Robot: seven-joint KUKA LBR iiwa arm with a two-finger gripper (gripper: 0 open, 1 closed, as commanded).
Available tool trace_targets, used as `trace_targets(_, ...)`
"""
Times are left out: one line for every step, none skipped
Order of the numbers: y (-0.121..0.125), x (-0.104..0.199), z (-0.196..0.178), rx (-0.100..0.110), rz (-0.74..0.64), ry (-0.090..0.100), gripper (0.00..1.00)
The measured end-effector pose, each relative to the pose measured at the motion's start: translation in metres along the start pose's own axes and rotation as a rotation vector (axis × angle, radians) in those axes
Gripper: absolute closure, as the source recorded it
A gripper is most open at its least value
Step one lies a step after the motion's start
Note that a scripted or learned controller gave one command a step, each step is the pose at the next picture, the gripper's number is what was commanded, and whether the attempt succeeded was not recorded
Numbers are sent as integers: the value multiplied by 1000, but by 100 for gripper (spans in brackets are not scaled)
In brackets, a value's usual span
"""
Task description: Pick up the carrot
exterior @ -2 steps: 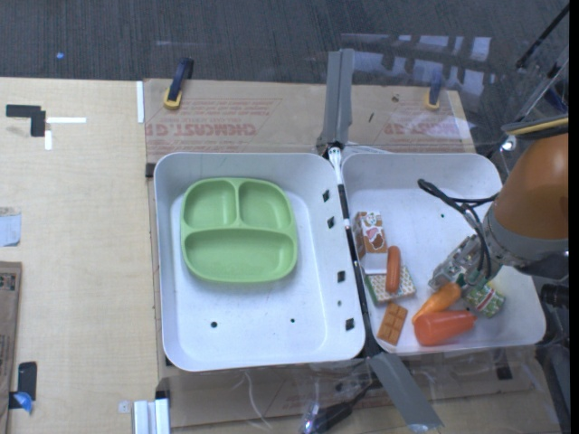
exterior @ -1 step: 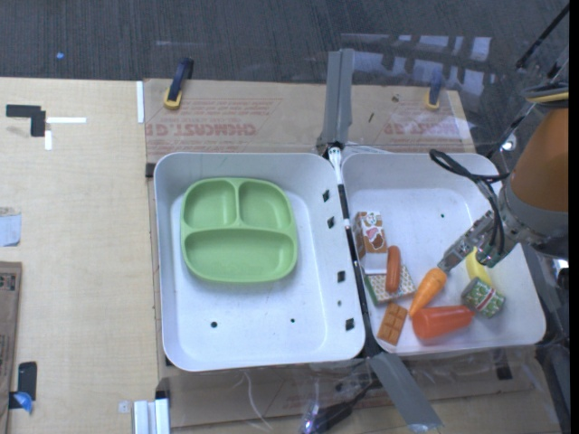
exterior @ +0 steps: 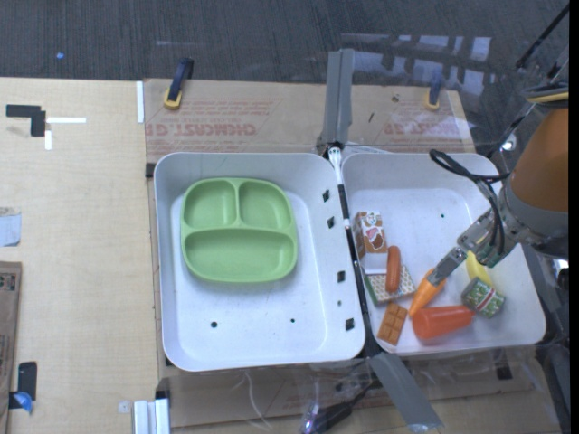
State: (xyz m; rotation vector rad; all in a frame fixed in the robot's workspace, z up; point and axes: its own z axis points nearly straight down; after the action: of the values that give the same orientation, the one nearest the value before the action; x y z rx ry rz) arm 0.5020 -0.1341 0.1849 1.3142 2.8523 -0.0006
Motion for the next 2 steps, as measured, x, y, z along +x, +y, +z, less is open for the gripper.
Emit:
trace_targets(-14,-26,87,-8,-6,-7,0)
trace_targets(-13,-27,75,-12,-6,-11,100)
